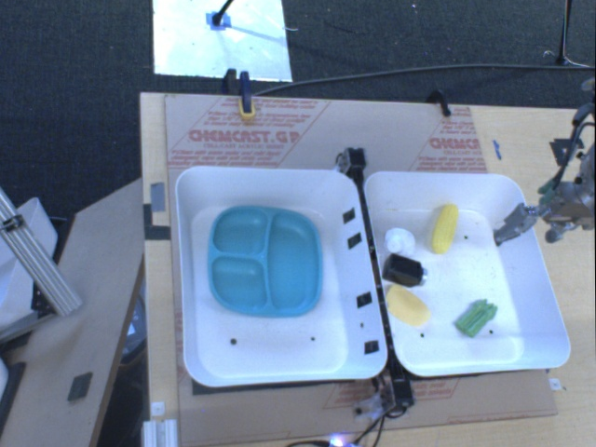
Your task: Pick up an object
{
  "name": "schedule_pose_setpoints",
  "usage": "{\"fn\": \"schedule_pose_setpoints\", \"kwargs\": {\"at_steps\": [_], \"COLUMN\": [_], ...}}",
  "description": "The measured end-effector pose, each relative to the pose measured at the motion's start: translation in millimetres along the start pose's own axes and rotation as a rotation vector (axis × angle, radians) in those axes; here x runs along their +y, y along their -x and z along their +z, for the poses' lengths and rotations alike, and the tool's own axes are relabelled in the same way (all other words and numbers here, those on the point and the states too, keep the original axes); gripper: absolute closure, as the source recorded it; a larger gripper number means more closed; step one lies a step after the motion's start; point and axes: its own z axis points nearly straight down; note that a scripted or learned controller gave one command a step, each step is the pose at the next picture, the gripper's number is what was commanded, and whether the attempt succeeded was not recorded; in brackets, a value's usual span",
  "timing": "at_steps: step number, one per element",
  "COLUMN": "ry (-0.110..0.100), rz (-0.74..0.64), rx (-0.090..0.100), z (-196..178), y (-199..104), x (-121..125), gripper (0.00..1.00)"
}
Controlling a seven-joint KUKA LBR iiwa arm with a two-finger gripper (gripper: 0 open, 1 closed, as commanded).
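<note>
The grey arm enters at the right edge, its end effector point(515, 223) reaching leftward and slightly down over the right rim of the right shallow white plastic bin point(535, 296). Whether its fingers stand wide or narrow cannot be told; nothing shows between them. In that bin lie a yellow corn-cob-shaped toy point(445, 228) near the back, a small white round piece point(399, 241) just left of it, a black cylindrical object point(404, 270) below that, a pale yellow rounded lump point(408, 305) near the front left, and a green ridged toy point(476, 318) toward the front right, all well apart from the end effector. The left shallow white plastic bin point(200, 343) holds a teal divided plate point(266, 260). Both bins rest on the tabletop point(521, 147).
</note>
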Motion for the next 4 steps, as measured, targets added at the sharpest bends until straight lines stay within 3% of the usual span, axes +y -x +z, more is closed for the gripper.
{"fn": "schedule_pose_setpoints", "kwargs": {"at_steps": [1,4], "ry": [0.008,0.003], "rz": [-0.002,0.0], "rx": [-0.002,0.0], "z": [-4.5,177.1], "y": [-0.3,-13.1], "x": [1.9,-12.8], "gripper": [0.0,0.0]}}
